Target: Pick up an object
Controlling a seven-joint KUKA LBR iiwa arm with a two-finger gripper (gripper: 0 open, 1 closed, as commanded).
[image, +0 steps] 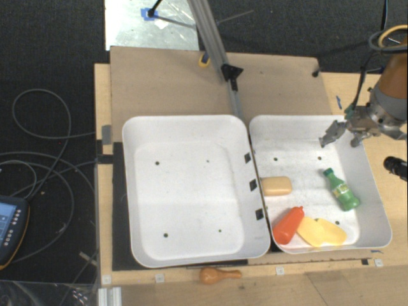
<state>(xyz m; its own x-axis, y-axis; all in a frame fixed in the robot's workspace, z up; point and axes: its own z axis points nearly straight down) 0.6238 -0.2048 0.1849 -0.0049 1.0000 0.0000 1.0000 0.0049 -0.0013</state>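
My gripper point(342, 138) hangs over the back right part of the right bin point(299, 127), its two fingers spread open with nothing between them. Below it in that bin lie a green bottle point(341, 189) near the right wall, a tan soap-like block point(276, 185) by the left wall, a red-orange bottle point(289, 224) and a yellow banana-shaped piece point(322, 232) at the front. The gripper stands well behind the green bottle and touches none of them.
The left bin point(185, 190) sits beside the right one, with black clips along the shared edge. A slanted metal pole point(210, 34) crosses the back of the bench. A small orange-brown object point(218, 274) lies on the bench in front of the bins.
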